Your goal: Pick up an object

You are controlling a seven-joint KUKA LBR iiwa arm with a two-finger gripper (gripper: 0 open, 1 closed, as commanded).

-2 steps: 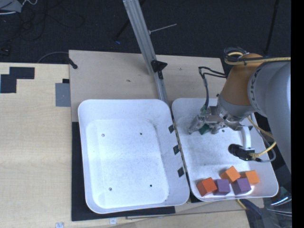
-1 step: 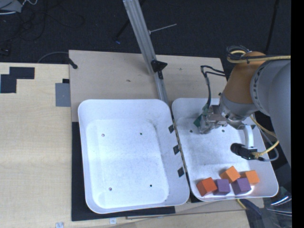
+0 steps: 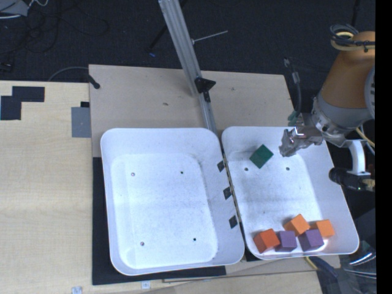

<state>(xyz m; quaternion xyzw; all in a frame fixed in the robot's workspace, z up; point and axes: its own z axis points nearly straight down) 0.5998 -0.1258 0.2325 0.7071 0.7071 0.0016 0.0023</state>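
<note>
Camera view, looking down at a slant. From my remote station I see the worktop (image 3: 153, 97) carrying two shallow white bins side by side. The left bin (image 3: 116, 146) shows bare floor with a few small dark dots.

In the right bin (image 3: 343, 222), a green block (image 3: 261, 156) sits alone near the far end, tilted like a diamond. A cluster of blocks lies along the near wall: an orange-red block (image 3: 266, 239), a purple block (image 3: 286, 240), an orange block (image 3: 299, 223), a second purple block (image 3: 311, 239), and another orange block (image 3: 324, 228), all touching or just beside each other.

The arm (image 3: 349, 84) reaches in from the right, orange band above the wrist. The end effector (image 3: 293, 143) hangs over the far right part of the right bin, just beside the green block on its right, apart from it. Nothing visible between its tips; I cannot tell whether it is released or clenched.

A slanted metal rail (image 3: 184, 48) runs from the far side down toward the gap between the bins.
</note>
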